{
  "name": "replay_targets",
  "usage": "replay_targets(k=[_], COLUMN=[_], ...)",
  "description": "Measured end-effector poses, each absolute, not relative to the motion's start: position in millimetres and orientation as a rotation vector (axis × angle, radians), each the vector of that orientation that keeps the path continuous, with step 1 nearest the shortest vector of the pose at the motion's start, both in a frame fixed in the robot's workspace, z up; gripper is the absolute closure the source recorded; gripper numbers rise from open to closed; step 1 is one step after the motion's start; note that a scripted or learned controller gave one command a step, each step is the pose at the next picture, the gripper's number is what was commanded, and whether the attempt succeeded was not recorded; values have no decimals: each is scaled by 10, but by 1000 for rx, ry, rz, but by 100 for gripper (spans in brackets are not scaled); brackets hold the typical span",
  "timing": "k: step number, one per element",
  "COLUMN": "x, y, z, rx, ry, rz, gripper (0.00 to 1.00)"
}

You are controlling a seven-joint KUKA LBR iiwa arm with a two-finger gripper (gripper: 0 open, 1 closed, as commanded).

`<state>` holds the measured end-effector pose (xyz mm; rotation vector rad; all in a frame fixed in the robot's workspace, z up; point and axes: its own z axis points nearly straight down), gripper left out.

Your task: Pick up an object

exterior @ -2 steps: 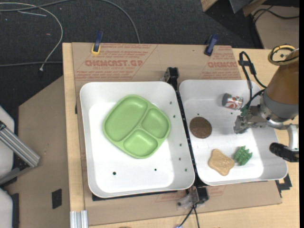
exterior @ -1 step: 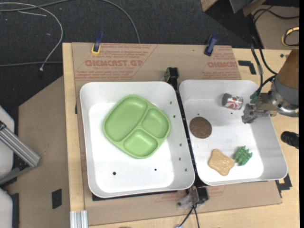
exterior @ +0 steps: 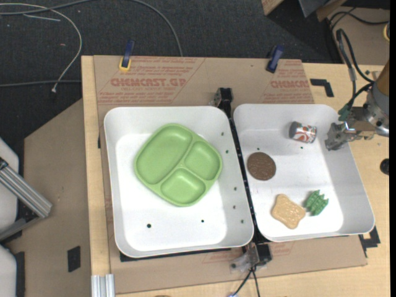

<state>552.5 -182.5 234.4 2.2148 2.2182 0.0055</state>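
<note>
- The nearest thing for me to lift is the small can [exterior: 303, 132], lying on its side near the far right corner of the right bin [exterior: 346, 184], silver with a red patch.
- I judge it light, thin-walled and easy to dent, and since it lies on its round flank it will likely roll if nudged. I would close across the middle of its body, square to its long axis, with gentle pressure.
- My tool [exterior: 337, 138] hangs at the right rim of that bin, just beside the can and apart from it. I cannot tell whether it is spread or pressed together, and nothing shows in it.
- Nearer the bin's middle lies a flat brown disc [exterior: 262, 166]; it looks thin and hard to get under.
- Toward the near edge sit a tan toast-shaped piece [exterior: 288, 211] and a small green toy [exterior: 316, 202], close together. Both look light, and the toy's bumpy shape offers grip.
- The left bin [exterior: 124, 166] carries a green divided plate [exterior: 178, 164], wide, smooth and awkward to pinch except at its rim.
- Both bins rest on the cardboard-topped bench [exterior: 93, 135].
</note>
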Motion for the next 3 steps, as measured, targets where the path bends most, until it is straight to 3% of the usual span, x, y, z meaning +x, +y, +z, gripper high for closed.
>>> replay_targets(k=[3], x=[5929], y=[-314], z=[2469], rx=[2213], ry=[2229], rz=[5], gripper=[100])
